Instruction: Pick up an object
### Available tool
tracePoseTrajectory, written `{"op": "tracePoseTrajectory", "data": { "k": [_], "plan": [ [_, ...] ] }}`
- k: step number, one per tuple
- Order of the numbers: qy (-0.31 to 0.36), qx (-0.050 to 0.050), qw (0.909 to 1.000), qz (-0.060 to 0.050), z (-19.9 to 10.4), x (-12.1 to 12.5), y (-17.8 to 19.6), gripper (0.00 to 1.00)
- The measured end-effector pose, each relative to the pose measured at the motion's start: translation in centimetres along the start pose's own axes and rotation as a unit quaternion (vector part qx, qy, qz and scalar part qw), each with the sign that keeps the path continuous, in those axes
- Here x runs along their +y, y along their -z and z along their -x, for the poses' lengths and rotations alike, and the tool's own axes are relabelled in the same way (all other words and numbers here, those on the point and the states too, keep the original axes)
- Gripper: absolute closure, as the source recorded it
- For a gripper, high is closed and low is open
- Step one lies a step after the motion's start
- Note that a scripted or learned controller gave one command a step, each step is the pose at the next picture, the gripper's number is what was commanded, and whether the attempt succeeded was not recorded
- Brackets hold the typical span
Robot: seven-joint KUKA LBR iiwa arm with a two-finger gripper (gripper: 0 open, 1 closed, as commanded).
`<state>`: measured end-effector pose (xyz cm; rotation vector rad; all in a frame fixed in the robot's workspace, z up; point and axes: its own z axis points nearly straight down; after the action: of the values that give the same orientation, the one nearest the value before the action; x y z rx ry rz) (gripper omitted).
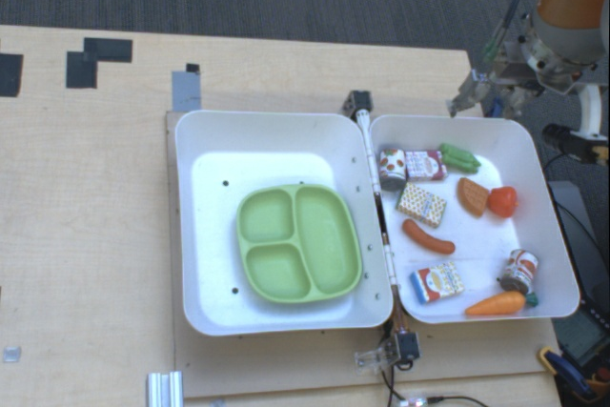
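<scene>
A: How is the bench (86, 234) laid out?

B: Two bins sit side by side. The left bin (205, 143) holds a divided tray (299, 243), slightly toward its near side.

A: And the right bin (558, 243)?

B: Along the far wall: a can (392, 167), a carton (424, 165), then a pepper (459, 157). A cracker box (422, 204) lies below the carton, a sausage (428, 237) nearer still. A tomato (502, 200) touches a bread piece (473, 196) on its left. Nearest: a small box (437, 282), a carrot (496, 304) and a jar (518, 271).
</scene>
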<state>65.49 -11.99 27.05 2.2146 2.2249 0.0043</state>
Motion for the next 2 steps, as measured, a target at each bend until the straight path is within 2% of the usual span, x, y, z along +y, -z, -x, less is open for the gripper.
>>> {"op": "tracePoseTrajectory", "data": {
  "k": [1,2],
  "plan": [
    [-0.003,-0.005,1.0000,0.005,-2.1,-0.2,-16.2,0.00],
    [-0.002,-0.002,1.0000,0.002,-2.3,-5.2,-18.4,0.00]
  ]
}}
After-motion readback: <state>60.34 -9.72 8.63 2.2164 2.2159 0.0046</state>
